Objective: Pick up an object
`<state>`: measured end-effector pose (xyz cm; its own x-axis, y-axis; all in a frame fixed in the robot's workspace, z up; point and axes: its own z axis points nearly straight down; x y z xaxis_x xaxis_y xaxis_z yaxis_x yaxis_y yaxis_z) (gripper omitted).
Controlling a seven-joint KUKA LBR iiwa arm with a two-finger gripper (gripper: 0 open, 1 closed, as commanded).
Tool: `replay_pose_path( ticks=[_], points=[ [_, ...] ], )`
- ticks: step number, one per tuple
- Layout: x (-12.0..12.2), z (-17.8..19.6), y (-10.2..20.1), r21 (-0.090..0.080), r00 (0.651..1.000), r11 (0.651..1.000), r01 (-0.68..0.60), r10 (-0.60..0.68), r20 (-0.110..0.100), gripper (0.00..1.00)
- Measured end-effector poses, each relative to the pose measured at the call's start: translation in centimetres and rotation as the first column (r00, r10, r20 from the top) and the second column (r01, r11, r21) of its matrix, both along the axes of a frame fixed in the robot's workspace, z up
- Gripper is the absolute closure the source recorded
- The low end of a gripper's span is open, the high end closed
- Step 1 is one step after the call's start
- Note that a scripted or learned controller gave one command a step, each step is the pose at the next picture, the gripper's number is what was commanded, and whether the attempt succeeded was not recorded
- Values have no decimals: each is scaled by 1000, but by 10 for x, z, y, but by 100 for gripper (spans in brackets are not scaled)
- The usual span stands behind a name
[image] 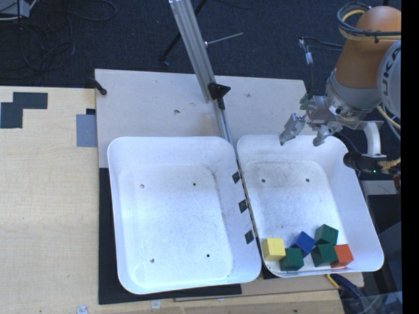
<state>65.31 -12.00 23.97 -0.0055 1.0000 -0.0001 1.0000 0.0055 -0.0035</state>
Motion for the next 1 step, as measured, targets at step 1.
replay_pose_path(
  ticks=[1],
  points=[
    [-30,-4,24,1,1000,1000,4,-4,-2,0]
  ],
)
